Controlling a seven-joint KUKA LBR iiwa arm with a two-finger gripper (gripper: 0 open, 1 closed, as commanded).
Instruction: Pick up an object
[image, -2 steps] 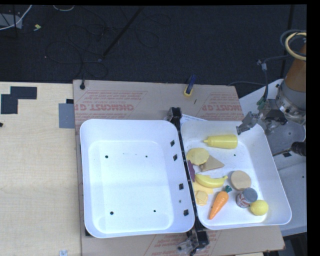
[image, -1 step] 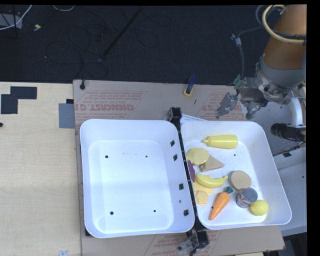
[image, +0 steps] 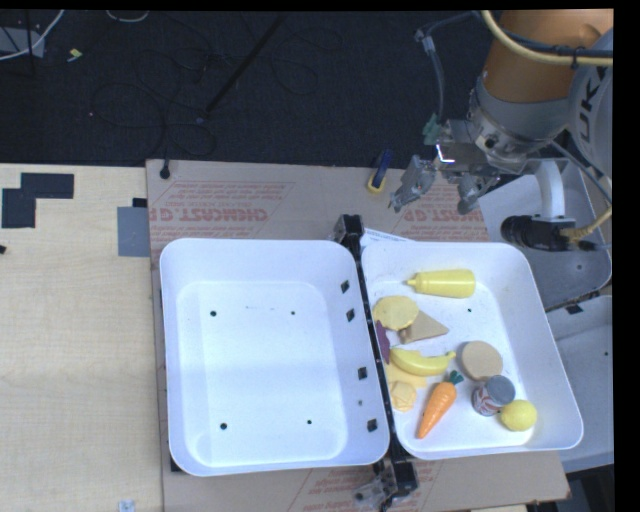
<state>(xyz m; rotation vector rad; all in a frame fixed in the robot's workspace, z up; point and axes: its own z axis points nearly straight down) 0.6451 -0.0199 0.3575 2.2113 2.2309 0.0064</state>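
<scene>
My gripper (image: 438, 190) hangs above the far edge of the right bin (image: 545, 310), its two fingers spread apart with nothing between them. Below it in that bin lie toy foods: a yellow bottle (image: 442, 283) at the back, a yellow round piece (image: 395, 311), a tan wedge (image: 427, 327), a banana (image: 420, 361), a carrot (image: 436, 405), a tan disc (image: 481, 359), a small can (image: 491, 395) and a lemon (image: 518, 415). The gripper is well above and behind all of them.
The left bin (image: 190, 300) sits beside the right one, joined by a black clip strip (image: 362, 340). Both rest on a cardboard sheet (image: 250, 205). A blue and yellow item (image: 379, 171) lies on the cardboard behind the bins.
</scene>
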